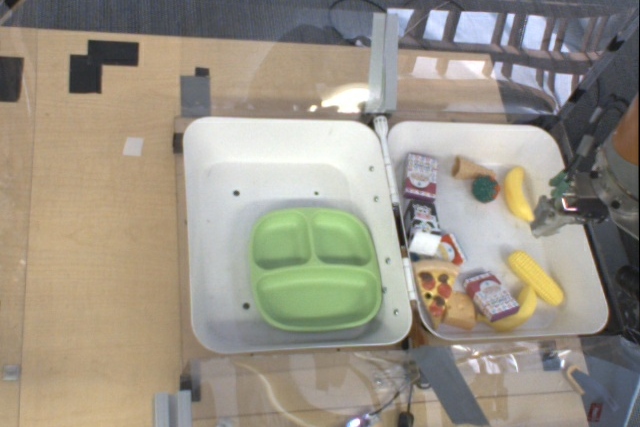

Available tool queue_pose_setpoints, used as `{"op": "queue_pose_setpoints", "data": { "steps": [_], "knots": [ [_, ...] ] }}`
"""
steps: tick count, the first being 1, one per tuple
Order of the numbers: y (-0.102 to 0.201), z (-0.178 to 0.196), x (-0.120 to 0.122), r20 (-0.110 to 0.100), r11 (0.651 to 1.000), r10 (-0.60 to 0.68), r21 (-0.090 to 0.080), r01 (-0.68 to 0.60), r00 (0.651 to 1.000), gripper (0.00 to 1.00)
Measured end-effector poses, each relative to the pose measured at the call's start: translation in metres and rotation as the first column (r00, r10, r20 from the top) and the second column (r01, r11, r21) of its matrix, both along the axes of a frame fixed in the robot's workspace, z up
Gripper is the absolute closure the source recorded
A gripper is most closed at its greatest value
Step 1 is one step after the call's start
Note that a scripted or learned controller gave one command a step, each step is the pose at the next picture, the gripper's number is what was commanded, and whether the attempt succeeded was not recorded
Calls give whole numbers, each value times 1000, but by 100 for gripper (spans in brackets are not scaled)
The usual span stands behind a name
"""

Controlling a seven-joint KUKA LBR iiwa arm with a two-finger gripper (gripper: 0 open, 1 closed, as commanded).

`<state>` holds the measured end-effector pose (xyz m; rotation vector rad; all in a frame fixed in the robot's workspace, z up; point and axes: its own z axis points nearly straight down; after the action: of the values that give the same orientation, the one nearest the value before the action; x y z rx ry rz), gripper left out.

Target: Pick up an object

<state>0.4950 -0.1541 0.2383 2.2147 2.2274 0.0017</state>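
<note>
Hand: we see the hand (552, 215) at the right bin's 3 o'clock rim, low over the bin floor; we cannot tell its state, and nothing shows between its tips.

Nearest object: the banana (517, 193) lies just beside the hand, toward 10 o'clock from it; its long axis runs roughly 12 to 6 o'clock, slightly curved.

Second candidate: the corn cob (536, 277) lies near the hand toward 7 o'clock; its long axis runs 10 to 4 o'clock.

Governing relation: we judge the banana the closer target; a grasp would need closing across its narrow width, so along the 3 to 9 o'clock line.

Right bin (585, 315): shallow, white, smooth, with rounded corners; it also holds two small cartons (421, 177), a pizza slice (435, 283), a cone (466, 167) beside a green ball (485, 189), and a red-and-white box (491, 295) resting on a second yellow piece.

Left bin (215, 165): white, carrying a glossy green divided plate (315, 267) with three compartments.

Counter (90, 245): pale wood grain, matt.

Materials: the toy foods look like smooth moulded plastic; the corn cob looks ridged.
</note>
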Motion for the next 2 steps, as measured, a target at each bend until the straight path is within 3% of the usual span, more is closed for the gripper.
{"op": "queue_pose_setpoints", "data": {
  "steps": [1, 2],
  "knots": [
    [5, 28, 18, 1, 994, -110, 0, 110, 994, 0],
    [15, -90, 82, -3, 933, -361, 1, 361, 933, 0]
  ]
}}
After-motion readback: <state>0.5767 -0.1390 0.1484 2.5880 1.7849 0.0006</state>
